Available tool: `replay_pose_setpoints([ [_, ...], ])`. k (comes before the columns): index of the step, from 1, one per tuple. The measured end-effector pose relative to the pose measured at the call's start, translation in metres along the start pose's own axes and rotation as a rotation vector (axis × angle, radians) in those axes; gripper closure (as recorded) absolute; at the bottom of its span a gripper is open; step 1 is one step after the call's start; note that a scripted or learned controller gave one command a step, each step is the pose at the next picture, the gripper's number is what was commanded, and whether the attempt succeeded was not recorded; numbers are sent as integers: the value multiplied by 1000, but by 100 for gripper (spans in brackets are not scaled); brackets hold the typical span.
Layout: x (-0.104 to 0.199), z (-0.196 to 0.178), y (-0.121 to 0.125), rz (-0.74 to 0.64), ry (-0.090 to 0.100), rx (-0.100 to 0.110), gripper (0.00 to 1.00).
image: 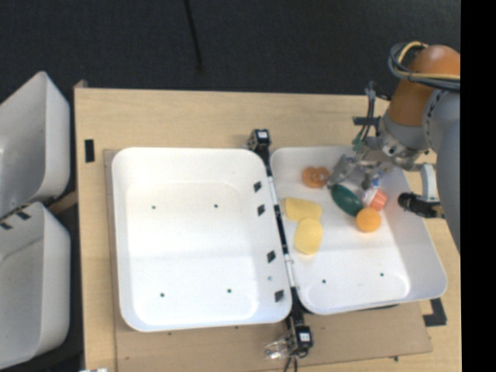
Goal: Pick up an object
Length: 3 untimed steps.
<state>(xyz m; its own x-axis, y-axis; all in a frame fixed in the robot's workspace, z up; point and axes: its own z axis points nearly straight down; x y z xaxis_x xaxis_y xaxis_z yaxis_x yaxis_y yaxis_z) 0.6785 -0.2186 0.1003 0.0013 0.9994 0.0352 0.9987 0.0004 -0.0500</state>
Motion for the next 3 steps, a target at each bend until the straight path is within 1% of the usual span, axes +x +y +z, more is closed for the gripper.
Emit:
replay_pose_setpoints([
  [1,-5,-7,-36,-3,-26,-46,0],
  [2,-4,-14,5,1,-11,-8,0],
  [3,47,4,-45,-4,-33,-45,0],
])
